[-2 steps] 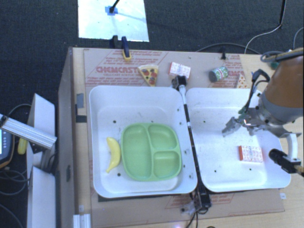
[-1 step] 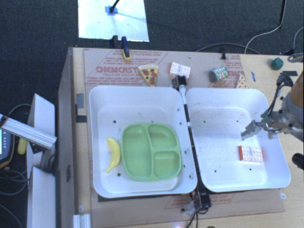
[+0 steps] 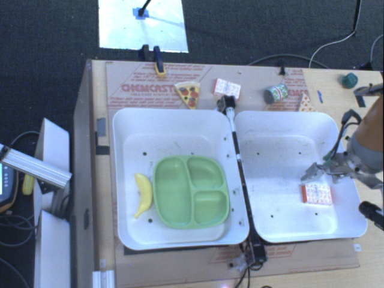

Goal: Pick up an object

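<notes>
A small red-and-white box (image 3: 317, 193) lies flat on the floor of the right bin (image 3: 282, 161), near its right wall. My gripper (image 3: 329, 174) hangs just above and behind the box, reaching in from the right, with its fingers spread open and nothing between them. In the left bin (image 3: 138, 131) a green divided plate (image 3: 192, 191) rests on the floor with a yellow banana (image 3: 143, 194) beside its left edge.
On the bench behind the bins lie a toy pizza slice (image 3: 188, 93), a small white-and-red packet (image 3: 227, 88), a tipped can (image 3: 276, 93) and a teal object (image 3: 350, 80). A black rail (image 3: 236, 149) divides the two bins.
</notes>
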Available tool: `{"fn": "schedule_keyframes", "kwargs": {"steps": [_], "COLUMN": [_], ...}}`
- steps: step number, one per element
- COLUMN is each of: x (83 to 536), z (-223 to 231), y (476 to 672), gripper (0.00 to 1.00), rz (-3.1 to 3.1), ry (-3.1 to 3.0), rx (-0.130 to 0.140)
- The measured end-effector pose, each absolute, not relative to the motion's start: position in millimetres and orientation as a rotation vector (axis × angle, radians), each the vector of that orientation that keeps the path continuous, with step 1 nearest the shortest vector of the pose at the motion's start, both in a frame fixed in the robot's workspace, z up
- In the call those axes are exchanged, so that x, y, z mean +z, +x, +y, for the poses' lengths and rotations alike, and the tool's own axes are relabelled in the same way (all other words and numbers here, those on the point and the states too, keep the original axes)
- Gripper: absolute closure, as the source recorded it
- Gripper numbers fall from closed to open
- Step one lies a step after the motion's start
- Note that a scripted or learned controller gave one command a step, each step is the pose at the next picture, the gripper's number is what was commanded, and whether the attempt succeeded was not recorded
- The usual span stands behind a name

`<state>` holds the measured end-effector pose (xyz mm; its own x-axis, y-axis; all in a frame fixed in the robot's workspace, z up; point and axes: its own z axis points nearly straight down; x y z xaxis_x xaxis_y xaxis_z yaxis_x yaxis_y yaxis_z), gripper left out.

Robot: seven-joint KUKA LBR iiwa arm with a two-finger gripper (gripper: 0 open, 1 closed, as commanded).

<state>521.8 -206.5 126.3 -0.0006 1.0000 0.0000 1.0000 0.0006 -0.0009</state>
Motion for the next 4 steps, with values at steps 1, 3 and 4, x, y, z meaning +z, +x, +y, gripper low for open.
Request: {"fn": "schedule_keyframes", "kwargs": {"steps": [1, 3, 4], "x": [94, 159, 183], "z": [-183, -149, -207], "y": [516.9, 520.1, 561.6], "gripper": [0.00, 1.00, 1.00], "rz": [-2.231, -2.227, -2.226], "ry": [-2.229, -2.219, -2.223], "rx": [-0.004, -0.004, -0.001]}}
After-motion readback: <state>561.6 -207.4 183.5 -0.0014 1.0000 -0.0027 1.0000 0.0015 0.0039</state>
